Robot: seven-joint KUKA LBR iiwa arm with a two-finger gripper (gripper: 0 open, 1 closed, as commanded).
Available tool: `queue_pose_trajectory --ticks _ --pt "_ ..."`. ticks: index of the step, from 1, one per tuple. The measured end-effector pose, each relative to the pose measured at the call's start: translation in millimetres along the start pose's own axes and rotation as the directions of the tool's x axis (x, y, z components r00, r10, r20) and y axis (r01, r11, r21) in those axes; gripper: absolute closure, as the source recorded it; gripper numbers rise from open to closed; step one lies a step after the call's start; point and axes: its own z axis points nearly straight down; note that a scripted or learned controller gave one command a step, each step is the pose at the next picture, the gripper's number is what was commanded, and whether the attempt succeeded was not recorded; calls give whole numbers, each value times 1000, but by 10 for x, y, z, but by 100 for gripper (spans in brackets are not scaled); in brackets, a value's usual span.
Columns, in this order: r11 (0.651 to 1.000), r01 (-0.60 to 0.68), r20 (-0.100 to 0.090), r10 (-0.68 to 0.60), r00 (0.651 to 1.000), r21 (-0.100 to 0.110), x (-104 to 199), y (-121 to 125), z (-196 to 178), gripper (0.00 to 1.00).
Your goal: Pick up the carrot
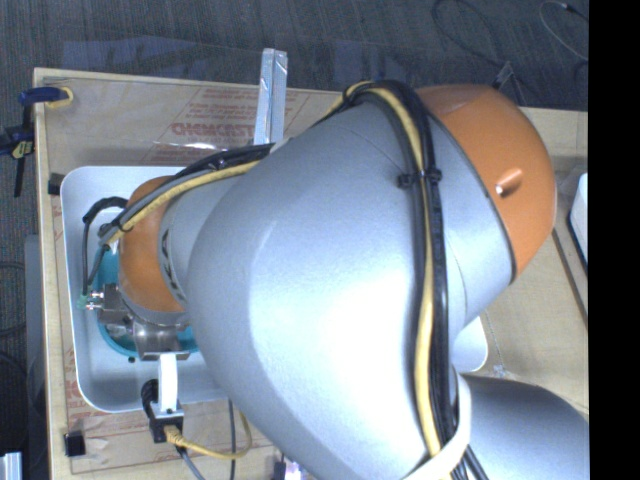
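My gripper (118,313) reaches down into the left white bin (75,208), close to the bin's left wall. The orange band of the wrist (150,258) sits just above it. A teal object (112,340) shows in slivers under and beside the gripper, against the bin floor. The big grey arm (330,298) covers most of the bin, and whatever else lies in there is hidden behind it. I cannot make out anything held.
The arm's orange elbow (500,188) bulges over the middle of the bench. A metal upright (272,93) stands behind the left bin. A blue clamp (40,96) grips the board's far-left corner. A sliver of the right bin (580,213) shows at the right.
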Motion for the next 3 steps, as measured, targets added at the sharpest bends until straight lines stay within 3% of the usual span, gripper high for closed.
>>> queue_pose_trajectory --ticks 1,2,3 --pt "997 79 -4 -79 997 8 -196 51 -463 100" --pt "997 79 -4 -79 997 7 -197 51 -463 0" --pt "974 225 -5 -225 974 4 -1065 83 -1007 0"
